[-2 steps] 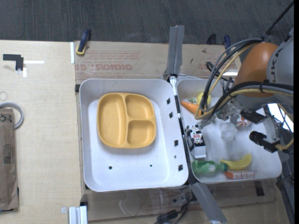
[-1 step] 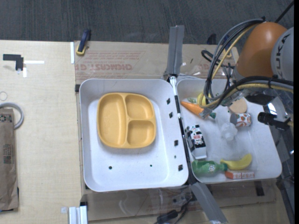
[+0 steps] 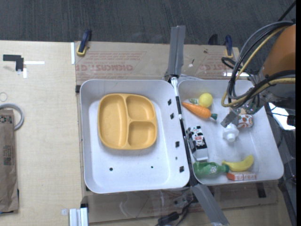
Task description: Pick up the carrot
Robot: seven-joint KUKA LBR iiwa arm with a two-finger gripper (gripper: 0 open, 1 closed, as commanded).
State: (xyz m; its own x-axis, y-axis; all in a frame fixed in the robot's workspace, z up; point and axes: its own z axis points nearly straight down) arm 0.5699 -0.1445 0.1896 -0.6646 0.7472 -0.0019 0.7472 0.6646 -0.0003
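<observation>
Carrot (image 3: pixel 197 109): right bin (image 3: pixel 269 126), upper left, beside lemon (image 3: pixel 205 99).
Gripper (image 3: pixel 230 120): above bin centre, apart from carrot; finger state unclear.

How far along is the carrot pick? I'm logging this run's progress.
Nothing looks done yet: the orange carrot with a green stem end lies flat in the right shallow white bin, beside the small yellow ball. The arm's hand sits right of it, apart. Reaching, gripping and lifting all remain.
</observation>
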